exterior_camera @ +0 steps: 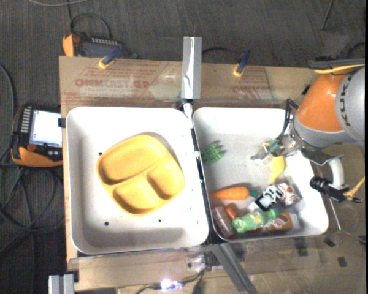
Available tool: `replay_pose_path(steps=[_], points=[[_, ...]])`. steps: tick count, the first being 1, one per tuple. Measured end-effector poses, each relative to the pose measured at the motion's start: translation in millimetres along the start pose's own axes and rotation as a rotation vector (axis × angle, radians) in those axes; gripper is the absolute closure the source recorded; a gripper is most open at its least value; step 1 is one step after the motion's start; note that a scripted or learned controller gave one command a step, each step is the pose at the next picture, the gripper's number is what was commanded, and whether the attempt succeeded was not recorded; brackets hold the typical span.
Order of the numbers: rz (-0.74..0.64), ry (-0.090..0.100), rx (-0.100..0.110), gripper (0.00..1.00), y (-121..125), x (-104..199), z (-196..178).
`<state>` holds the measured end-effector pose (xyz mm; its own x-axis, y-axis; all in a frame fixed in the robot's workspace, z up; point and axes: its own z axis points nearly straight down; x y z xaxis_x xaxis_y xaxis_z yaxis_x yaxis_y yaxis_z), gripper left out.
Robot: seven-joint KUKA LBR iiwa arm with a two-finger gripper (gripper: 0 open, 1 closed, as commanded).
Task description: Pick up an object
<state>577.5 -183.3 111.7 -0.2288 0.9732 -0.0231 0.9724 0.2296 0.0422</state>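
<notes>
Camera view, two white bins (80, 182), one yellow tray (141, 173), one carrot (230, 193), pincer (267, 152) grip perhaps unreadable.

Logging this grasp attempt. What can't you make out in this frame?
- Gripper, camera view: small and blurred; finger state and any contact with the yellow object under it unclear.
- Yellow object: partly covered by the gripper, identity unclear.
- Clear packet in the right bin: contents too small to name; the carrot overlaps it.
- Black-and-white item: too small to identify.
</notes>
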Motion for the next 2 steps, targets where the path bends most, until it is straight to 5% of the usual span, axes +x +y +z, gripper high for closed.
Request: replay_pose_path(steps=[1,2], points=[[0.0,0.0,0.0,0.0,0,0,0],[-0.094,0.026,0.017,0.0,45,-38,15]])
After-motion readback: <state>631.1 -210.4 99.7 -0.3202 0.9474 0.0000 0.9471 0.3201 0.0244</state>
